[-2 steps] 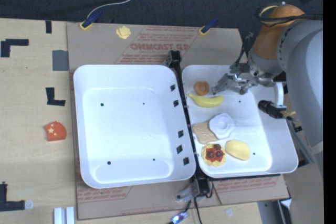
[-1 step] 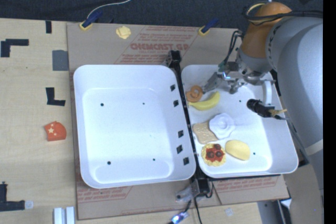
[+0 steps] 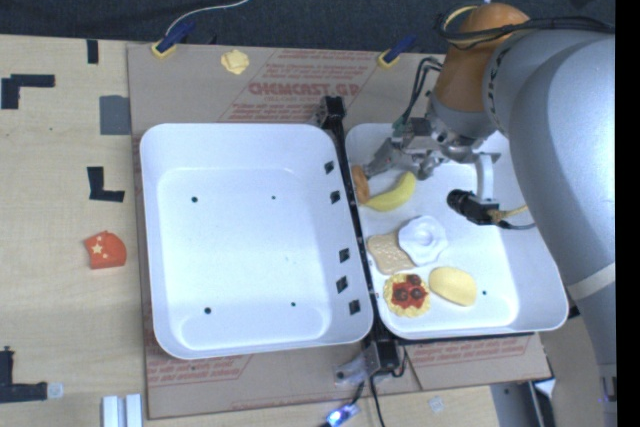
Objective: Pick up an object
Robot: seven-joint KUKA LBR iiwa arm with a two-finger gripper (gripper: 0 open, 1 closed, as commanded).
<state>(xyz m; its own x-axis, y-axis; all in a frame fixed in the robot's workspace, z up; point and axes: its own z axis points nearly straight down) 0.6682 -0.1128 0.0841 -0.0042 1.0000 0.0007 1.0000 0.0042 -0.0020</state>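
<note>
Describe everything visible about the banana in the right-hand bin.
The banana is a small, curved, pale yellow piece that looks like smooth plastic toy food. It lies flat on the floor of the right bin, near its left wall and toward the far end, ends curling up toward the gripper, which hangs right above it. An orange piece sits against its left end. Whether the gripper touches it cannot be told.

"chemcast" on the cardboard sheet (image 3: 290,87)
</note>
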